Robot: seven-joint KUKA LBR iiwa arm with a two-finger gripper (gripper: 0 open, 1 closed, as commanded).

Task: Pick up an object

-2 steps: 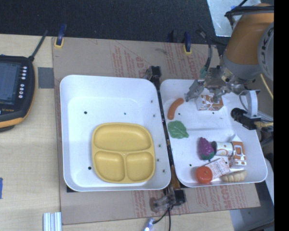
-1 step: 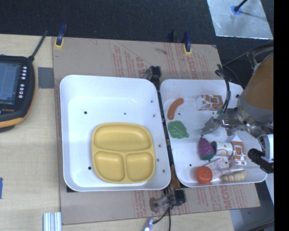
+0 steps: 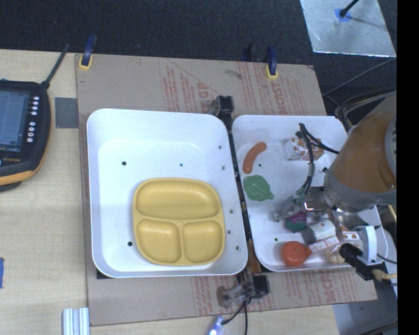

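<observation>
My gripper (image 3: 298, 211) is low in the right bin (image 3: 265, 132), reaching in from the right under the orange-banded wrist (image 3: 366, 160). Directly beneath it lies a purple object (image 3: 297, 222), partly covered by the gripper body. A red tomato-like ball (image 3: 294, 253) sits just in front of it near the bin's front wall. A green leaf-shaped piece (image 3: 258, 188) lies to the gripper's left. An orange sausage-shaped piece (image 3: 253, 156) is further back along the left wall. A small printed packet (image 3: 297, 147) rests at the back.
The left bin (image 3: 112, 138) holds a yellow divided plate (image 3: 179, 220). A white and red item (image 3: 325, 239) lies by the wrist in the right bin. A tablet-like pendant (image 3: 10, 130) sits on the bench at far left. Cables trail over the right bin's back corner.
</observation>
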